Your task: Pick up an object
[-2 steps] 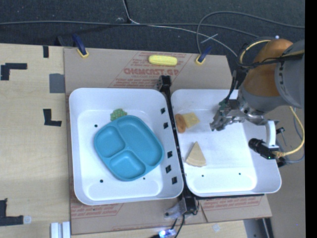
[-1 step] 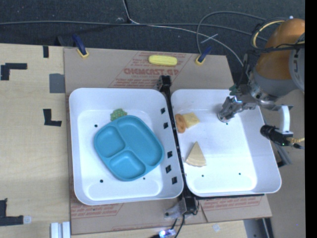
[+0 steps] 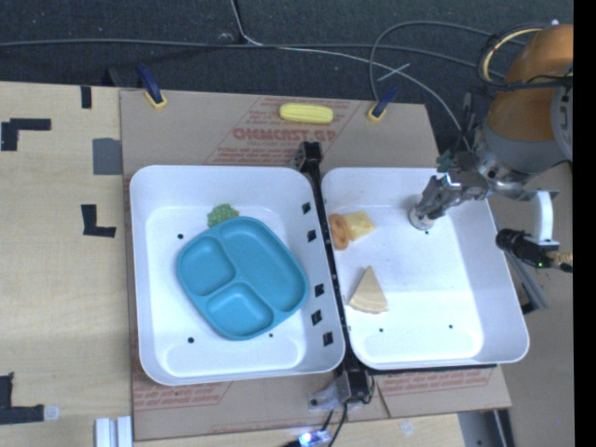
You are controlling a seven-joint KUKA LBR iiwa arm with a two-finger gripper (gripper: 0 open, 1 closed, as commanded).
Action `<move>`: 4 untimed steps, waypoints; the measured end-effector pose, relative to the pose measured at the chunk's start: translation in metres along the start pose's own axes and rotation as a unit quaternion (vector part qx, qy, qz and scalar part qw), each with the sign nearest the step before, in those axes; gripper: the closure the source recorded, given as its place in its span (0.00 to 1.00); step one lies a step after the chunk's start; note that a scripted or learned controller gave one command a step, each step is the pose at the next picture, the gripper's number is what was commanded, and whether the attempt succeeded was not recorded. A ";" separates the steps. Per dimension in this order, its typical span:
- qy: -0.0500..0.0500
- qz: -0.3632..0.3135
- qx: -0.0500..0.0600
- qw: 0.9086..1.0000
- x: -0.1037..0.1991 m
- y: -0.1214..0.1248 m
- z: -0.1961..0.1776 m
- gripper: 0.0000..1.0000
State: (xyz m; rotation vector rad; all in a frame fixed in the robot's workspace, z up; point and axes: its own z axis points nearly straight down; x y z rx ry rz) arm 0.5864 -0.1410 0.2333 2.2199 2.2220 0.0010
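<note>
Nothing picked up yet, judging by how things lie. Gripper (image 3: 424,217) sits low over the right bin (image 3: 466,333), near its far edge toward the right side, tip close to or touching the bin floor; whether it touches, can't tell. Can't tell the claw state either, too small and seen from above at a slant. No object seen between or under it. Candidate objects in the right bin: an orange-tan food piece (image 3: 349,228) against the left wall near the far-left corner, and a pale yellow wedge (image 3: 369,292) near the left wall around mid-length. Both are well apart from the gripper and lie flat on the bin floor. Left bin (image 3: 158,347) holds a blue divided plate (image 3: 241,277) across its middle, with a small green item (image 3: 222,215) touching or just beside the plate's far edge. A yellow banana-like thing (image 3: 305,113) lies outside the bins on the cardboard sheet (image 3: 186,128) beyond their far edges. Progress judgement: early, arm is down in the right bin but over bare floor, so the reach to an object, the close and the lift all remain. Orange-tan piece is the nearest target.
</note>
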 end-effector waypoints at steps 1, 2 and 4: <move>0.001 -0.002 0.001 1.000 0.051 -0.009 -0.007 1.00; 0.000 -0.002 0.002 1.000 0.105 -0.013 0.008 1.00; 0.001 -0.003 0.001 1.000 0.225 -0.011 0.011 1.00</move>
